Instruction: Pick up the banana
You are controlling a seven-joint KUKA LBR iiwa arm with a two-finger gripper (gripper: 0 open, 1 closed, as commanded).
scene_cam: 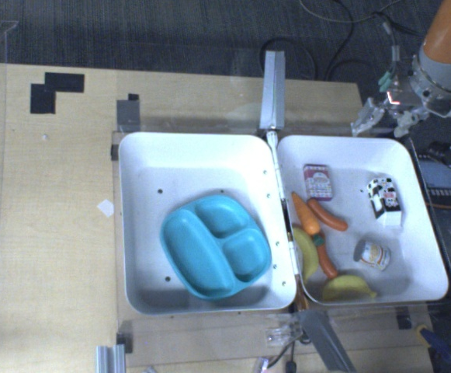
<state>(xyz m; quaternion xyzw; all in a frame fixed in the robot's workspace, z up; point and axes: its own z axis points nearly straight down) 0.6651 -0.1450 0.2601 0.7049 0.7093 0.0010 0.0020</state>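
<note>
A yellow banana (348, 287) lies at the front of the right bin (419, 208), near its front wall. A second, greener banana (306, 253) rests along that bin's left wall. My gripper (385, 120) hangs above the right bin's back rim, far behind both bananas. Its fingers are spread open and nothing is between them.
An orange carrot (304, 214), a sausage (327, 216) and another orange piece (326, 261) crowd the bananas. A red can (318, 182), a cow-patterned box (383, 196) and a round tin (372, 253) share that bin. A blue divided plate (216, 245) lies in the left bin (143, 208).
</note>
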